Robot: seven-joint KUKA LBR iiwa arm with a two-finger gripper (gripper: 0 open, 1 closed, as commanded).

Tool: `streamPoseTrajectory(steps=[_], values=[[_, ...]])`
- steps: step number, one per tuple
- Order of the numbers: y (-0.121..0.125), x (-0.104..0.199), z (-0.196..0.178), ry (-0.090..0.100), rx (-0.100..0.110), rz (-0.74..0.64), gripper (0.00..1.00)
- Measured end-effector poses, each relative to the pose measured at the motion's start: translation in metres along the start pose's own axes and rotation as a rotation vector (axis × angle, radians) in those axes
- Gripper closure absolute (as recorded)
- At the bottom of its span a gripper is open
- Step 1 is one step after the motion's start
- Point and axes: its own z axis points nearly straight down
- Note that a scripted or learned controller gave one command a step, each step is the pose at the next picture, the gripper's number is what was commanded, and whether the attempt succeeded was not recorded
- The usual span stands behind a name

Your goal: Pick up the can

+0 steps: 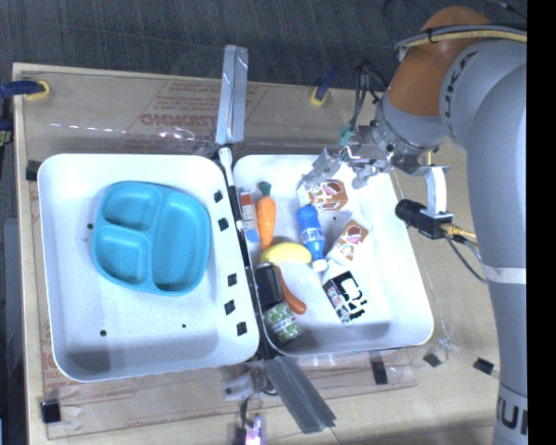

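Observation:
The can (279, 311), dark with a green speckled lower part, lies at the front left of the right bin (403, 290), against the divider. A red-orange piece (294, 299) touches its right side and a banana (286, 252) lies just behind it. My gripper (337, 172) hangs at the back of the right bin, far from the can, just above a small printed carton (329, 196). Its fingers (313, 173) look spread apart, with nothing held between them.
Also in the right bin are a carrot (266, 217), a blue bottle (309, 231), a second carton (350, 239), a black-and-white box (345, 297) and a small item (246, 209) by the divider. A blue divided plate (152, 237) fills much of the left bin (65, 323).

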Motion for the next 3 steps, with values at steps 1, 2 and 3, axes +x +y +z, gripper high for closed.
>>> streamPoseTrajectory(steps=[1,2,3], values=[[-0.091,-0.001,-0.002,0.001,0.002,0.267,0.0],[0.015,-0.004,0.079,0.001,0.001,0.247,0.0],[0.003,-0.015,0.124,0.001,0.0,0.227,0.0]])
